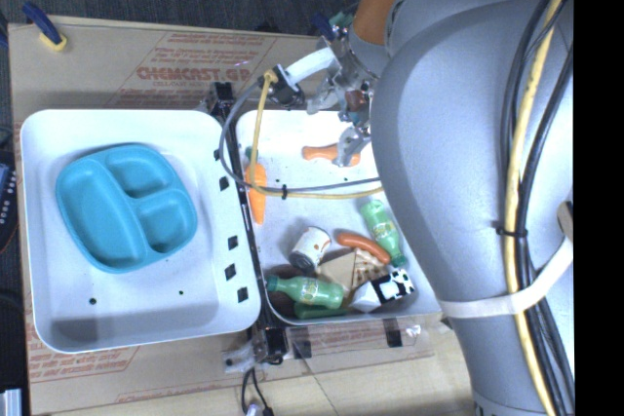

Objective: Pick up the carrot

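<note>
Camera view shows my gripper (353, 143) over the right white bin (292, 127); its state I cannot tell. Left and below it, the small orange plastic carrot (255, 192) lies against the bin wall. Probably light, stiff, slick; I'd grasp mid-body.

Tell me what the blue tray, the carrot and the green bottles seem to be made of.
Blue tray: likely moulded plastic, matte, with smooth rounded compartments. Carrot: probably toy plastic, uniformly orange. Green bottles: seemingly glossy plastic, with highlights showing.
</note>
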`<control>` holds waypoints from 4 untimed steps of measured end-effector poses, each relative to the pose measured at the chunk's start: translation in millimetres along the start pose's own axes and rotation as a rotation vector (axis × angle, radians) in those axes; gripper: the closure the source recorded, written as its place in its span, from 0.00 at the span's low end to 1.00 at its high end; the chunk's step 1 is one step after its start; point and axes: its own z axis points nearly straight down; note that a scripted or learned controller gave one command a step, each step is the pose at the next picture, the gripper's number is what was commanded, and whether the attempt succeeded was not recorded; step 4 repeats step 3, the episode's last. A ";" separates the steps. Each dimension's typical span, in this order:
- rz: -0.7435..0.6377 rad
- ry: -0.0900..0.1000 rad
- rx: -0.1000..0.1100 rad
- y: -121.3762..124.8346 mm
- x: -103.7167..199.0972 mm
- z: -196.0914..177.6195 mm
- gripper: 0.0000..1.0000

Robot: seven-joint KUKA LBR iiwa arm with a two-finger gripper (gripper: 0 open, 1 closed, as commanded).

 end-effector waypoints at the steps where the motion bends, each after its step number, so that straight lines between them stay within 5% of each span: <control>1: 0.009 -0.019 0.006 9.1 -51.3 129.4 0.00; 2: 0.001 -0.020 0.014 7.1 -49.4 117.8 1.00; 3: 0.000 -0.021 0.014 6.9 -49.4 118.1 0.00; 4: 0.000 -0.021 0.014 6.9 -49.4 118.1 0.00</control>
